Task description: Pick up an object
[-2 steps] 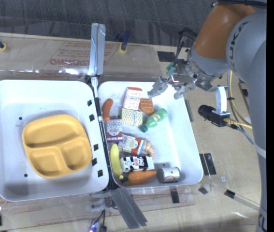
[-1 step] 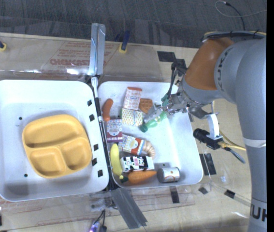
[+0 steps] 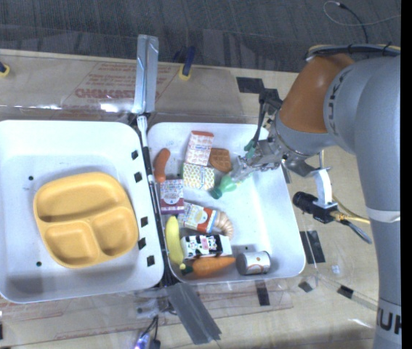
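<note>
The right bin (image 3: 282, 227) holds a jumble of toy food. My gripper (image 3: 248, 164) hangs low over its upper right part, on the grey arm with the orange band (image 3: 314, 97). Its tip sits just above and to the right of a small green bottle (image 3: 224, 187), which lies tilted and touches or nearly touches it. Close by are a brown biscuit (image 3: 220, 158), a red and white carton (image 3: 200, 147) and a yellow patterned box (image 3: 198, 175).
Further left and down lie a sausage (image 3: 162, 164), a red packet (image 3: 171, 193), a banana (image 3: 173, 238), a black and white carton (image 3: 204, 246), a carrot (image 3: 209, 265) and a grey can (image 3: 253, 262). The left bin (image 3: 6, 158) holds a yellow divided tray (image 3: 86, 217).
</note>
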Action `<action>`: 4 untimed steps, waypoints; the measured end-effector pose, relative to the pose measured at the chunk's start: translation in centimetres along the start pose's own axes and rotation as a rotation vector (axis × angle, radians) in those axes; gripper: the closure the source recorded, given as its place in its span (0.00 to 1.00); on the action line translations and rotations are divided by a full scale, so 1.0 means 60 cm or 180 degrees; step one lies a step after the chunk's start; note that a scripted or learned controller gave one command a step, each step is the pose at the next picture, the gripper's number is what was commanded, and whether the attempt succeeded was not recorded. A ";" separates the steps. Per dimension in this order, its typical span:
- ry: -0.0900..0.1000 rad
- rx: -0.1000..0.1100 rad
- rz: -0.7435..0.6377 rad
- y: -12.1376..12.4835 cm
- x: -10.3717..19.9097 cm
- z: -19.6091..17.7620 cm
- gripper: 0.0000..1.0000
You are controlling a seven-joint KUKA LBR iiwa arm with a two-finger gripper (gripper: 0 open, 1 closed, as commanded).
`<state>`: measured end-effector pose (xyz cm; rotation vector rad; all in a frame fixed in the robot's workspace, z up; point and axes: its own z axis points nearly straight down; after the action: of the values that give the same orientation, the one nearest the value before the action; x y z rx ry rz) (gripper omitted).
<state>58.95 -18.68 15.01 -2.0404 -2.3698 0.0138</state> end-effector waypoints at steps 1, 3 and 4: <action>-0.0001 -0.0001 -0.0001 0.000 0.000 0.000 0.00; -0.0004 -0.0038 0.0903 -0.036 0.130 -0.261 1.00; 0.0000 -0.0027 0.1483 -0.049 0.162 -0.239 1.00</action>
<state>54.86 -9.54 29.42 -2.5386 -1.8396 0.0086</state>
